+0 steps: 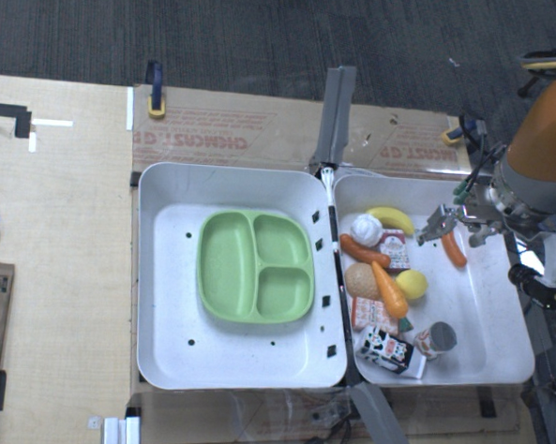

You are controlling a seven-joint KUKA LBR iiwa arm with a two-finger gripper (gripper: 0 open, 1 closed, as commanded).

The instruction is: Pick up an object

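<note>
Camera view: orange carrot (454, 249) between fingers (435, 226).

The arm comes in from the right.

The arm (546, 139) is big and round, with an orange band on top and grey under it. It leans in from the right edge and points toward the left. Below the band, the grey wrist (514, 198) has wires and small metal parts on it. At the end is the gripper (456, 227), low down and reaching left. Its two thin jaws are spread a little apart. A small orange carrot (455, 250) sits between them, with one jaw on each side of it.
</note>
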